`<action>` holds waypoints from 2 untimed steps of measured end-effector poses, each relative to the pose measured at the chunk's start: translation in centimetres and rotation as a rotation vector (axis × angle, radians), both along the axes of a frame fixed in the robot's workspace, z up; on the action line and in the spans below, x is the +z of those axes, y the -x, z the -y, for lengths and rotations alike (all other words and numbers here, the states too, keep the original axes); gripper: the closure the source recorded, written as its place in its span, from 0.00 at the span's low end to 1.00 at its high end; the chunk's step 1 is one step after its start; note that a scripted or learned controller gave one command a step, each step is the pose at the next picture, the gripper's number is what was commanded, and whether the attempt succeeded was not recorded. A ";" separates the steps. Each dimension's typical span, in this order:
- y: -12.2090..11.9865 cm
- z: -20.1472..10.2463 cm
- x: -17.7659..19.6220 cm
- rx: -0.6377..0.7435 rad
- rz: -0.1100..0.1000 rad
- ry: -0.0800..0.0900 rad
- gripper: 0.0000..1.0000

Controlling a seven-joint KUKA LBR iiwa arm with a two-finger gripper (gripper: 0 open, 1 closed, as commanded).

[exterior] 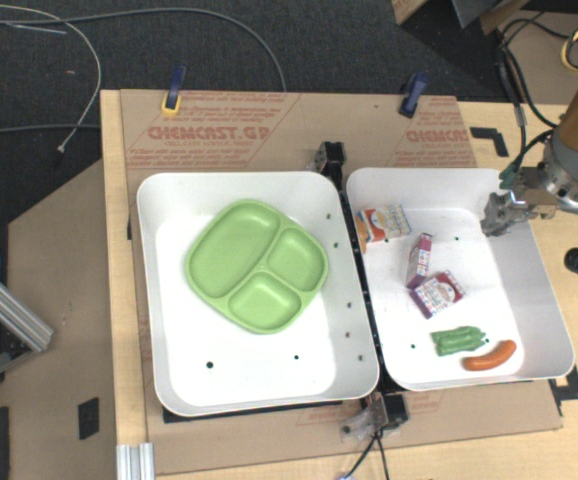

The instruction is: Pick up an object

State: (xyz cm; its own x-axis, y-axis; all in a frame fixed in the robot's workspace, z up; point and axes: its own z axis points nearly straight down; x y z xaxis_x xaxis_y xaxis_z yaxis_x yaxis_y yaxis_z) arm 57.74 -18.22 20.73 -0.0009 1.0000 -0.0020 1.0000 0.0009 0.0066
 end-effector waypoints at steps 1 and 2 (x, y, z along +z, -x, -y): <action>-0.2 0.0 5.1 0.000 0.001 0.000 1.00; 1.2 -5.2 3.7 0.004 -0.010 -0.005 1.00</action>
